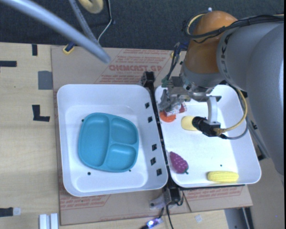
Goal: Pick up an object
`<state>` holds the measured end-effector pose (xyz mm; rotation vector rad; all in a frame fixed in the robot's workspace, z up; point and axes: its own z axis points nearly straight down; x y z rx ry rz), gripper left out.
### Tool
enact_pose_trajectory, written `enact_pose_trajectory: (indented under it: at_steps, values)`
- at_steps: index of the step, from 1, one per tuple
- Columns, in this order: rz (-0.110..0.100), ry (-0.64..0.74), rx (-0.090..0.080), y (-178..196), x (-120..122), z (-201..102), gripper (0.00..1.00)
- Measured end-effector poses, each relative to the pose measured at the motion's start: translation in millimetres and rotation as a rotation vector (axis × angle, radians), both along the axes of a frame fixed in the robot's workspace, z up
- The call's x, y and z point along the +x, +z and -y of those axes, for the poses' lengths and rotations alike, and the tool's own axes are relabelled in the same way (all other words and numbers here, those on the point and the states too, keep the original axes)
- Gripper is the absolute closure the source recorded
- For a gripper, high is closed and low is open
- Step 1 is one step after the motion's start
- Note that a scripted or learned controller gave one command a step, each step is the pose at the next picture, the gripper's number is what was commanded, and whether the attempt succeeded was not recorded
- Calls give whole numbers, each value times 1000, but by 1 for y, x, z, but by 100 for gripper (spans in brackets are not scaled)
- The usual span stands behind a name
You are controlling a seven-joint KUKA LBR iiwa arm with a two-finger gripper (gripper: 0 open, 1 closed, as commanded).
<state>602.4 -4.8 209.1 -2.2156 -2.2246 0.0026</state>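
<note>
Two white bins sit on cardboard; the gripper, grip state unclear, hovers over a red-orange toy by the right bin's left wall and may scrape it.

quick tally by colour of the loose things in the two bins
Blue: 1, the divided plate in the left bin
Yellow: 2, the corn cob and a yellow piece
Purple: 1, the grape bunch
Red-orange: 1, the item under the gripper
Total: 5
</note>
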Motion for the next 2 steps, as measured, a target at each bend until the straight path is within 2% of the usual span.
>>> enact_pose_trajectory:
  at_steps: [2]
  values:
    - [1,1,0,21,-12,-102,100]
